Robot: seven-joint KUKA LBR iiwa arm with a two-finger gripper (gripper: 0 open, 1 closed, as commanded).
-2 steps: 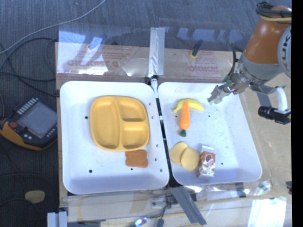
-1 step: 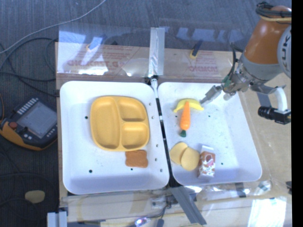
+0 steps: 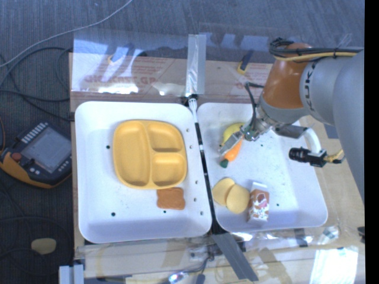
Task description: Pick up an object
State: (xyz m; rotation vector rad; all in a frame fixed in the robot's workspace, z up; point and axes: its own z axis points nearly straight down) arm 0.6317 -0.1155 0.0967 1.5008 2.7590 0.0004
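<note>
My gripper (image 3: pixel 244 135) is low in the right bin (image 3: pixel 296 218), near its back left part. It hangs right over a yellow banana-like piece (image 3: pixel 231 131) and the upper end of a small orange carrot (image 3: pixel 233 151) with a green tip. The gripper's tip touches or nearly touches both; nothing is visibly lifted. Toward the front of this bin lie two pale yellow round slices (image 3: pixel 230 195) and a small red-and-white carton (image 3: pixel 259 202).
The left bin (image 3: pixel 95 218) holds a yellow divided tray (image 3: pixel 151 154) and a brown toast piece (image 3: pixel 171 199) in front of it. A black-and-white cable fitting (image 3: pixel 308 154) juts over the right bin's right side. The divider (image 3: pixel 201 158) runs just left of the carrot.
</note>
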